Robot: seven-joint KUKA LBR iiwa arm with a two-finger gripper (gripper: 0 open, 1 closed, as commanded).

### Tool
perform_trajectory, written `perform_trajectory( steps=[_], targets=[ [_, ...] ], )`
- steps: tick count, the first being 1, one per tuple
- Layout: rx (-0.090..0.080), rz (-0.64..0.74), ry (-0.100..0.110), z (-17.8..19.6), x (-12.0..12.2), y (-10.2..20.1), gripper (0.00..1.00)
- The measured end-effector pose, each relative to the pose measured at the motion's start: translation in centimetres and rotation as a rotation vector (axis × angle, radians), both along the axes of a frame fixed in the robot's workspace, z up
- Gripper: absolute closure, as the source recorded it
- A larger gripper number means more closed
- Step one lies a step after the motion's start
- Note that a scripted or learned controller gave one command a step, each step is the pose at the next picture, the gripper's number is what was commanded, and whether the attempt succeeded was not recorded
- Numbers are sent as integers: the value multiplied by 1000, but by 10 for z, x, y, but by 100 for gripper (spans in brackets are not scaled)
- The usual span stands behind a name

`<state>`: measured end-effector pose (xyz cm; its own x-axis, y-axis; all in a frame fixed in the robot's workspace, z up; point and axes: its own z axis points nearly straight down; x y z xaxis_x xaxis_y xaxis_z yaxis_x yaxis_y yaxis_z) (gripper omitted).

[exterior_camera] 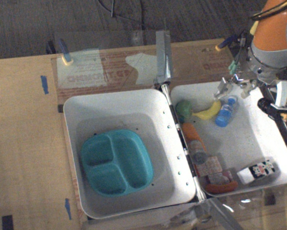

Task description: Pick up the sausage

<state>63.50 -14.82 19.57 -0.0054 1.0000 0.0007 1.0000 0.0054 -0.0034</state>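
the sausage, reddish, is seen lying flat against the near wall of the right bin, crowded beside a small packet, so access is judged tight. the gripper is held above the far end, well apart from it; whether the jaws are released or clenched cannot be told.

The arm is cut off by the right edge; the sausage lies partly hidden under a small patterned packet
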Motion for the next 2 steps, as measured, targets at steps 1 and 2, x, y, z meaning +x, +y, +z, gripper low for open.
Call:
perform_trajectory(
  steps=[1, 2],
  targets=[
    [-1, -49, -1, 23, -13, 6, 0],
    [0, -280, -5, -87, 2, 5, 0]
  ],
)
